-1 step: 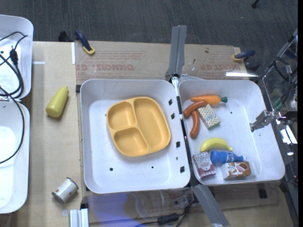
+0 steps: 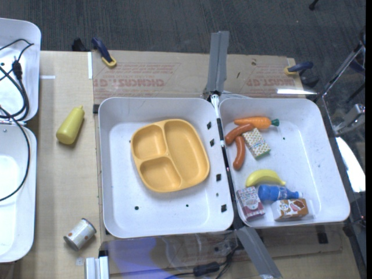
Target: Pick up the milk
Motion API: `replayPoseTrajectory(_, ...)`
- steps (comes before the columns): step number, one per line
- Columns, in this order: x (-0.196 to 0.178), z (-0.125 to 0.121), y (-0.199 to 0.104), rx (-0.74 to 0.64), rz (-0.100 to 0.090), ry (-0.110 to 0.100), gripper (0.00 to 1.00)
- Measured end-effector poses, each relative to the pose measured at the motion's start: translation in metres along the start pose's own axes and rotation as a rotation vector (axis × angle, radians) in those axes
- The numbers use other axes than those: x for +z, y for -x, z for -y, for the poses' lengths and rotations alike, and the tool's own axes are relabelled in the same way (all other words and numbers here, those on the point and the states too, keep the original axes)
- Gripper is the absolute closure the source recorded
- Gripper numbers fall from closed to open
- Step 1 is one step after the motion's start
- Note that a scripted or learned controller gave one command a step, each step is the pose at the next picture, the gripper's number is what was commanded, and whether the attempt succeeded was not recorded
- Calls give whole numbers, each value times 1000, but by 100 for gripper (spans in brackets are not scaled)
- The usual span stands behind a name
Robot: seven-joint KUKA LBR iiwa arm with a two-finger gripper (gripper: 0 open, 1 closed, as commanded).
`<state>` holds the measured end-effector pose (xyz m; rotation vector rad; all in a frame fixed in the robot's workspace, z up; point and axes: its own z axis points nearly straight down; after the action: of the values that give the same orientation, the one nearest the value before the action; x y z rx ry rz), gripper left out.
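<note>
milk carton, small, white with red print [image 2: 250, 203]: it sits in the right-hand shallow white bin [image 2: 325, 132], at the near edge, close to the wall that divides the two bins. it appears to lie on its side. a blue plastic bottle [image 2: 276, 192] lies just beside it on the right, touching or nearly so. a brown and orange box [image 2: 290, 209] sits past the bottle along the same near edge. a yellow banana [image 2: 265, 178] lies just behind the carton and bottle.

further back in the same bin: two reddish-orange sausages [image 2: 238, 153], a small green and cream carton [image 2: 256, 143] beside them, and an orange carrot with a green top [image 2: 254, 121] nearest the far wall.

the left-hand shallow white bin [image 2: 116, 173] holds a yellow plate with three compartments [image 2: 170, 154], lying flat near its middle.

on the bench outside the bins, to the left: a yellow squeeze bottle [image 2: 70, 126] on its side, and a silver tin can [image 2: 79, 233] on its side nearer the front.

my gripper: i cannot tell whether it is released or clenched. nothing rests on the milk carton.
</note>
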<state>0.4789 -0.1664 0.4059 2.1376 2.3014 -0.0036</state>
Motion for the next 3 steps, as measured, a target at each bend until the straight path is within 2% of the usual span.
replayPoseTrajectory(1, 216, 0, 40, 228, -3, -3, 0)
replayPoseTrajectory(2, 299, 2, 3, 236, -3, -2, 0)
replayPoseTrajectory(3, 306, -5, -31, 207, -3, -2, 0)
